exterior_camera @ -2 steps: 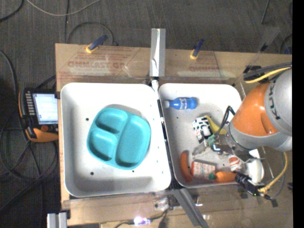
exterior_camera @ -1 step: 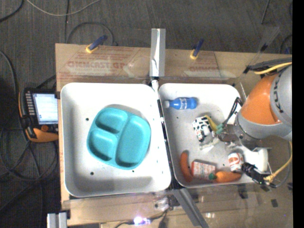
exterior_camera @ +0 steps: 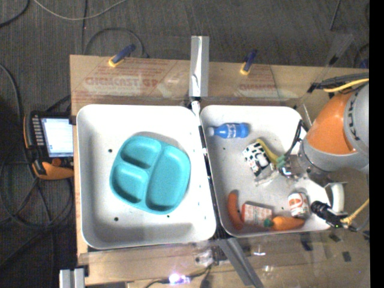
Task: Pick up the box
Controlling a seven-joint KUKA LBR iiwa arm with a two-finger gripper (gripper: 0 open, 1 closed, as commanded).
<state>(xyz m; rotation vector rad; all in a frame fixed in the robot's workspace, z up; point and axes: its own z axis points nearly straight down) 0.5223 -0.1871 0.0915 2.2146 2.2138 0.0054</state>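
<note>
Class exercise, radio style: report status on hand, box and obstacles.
Hand low in right bin, beside cow-patterned item. Box flat near front wall, ungrasped. Carrot and sausage flank it.

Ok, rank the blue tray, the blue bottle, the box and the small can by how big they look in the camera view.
1. Blue tray
2. Box
3. Blue bottle, close to the box, so that order is unsure
4. Small can

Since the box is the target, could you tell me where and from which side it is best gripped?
Grip the box across its short width, near its middle, coming straight down from above. It lies flat in the right bin, its long axis running left to right. A sausage crowds its left end and a carrot its right end, so the long sides look freest, though the carrot sits close.
</note>
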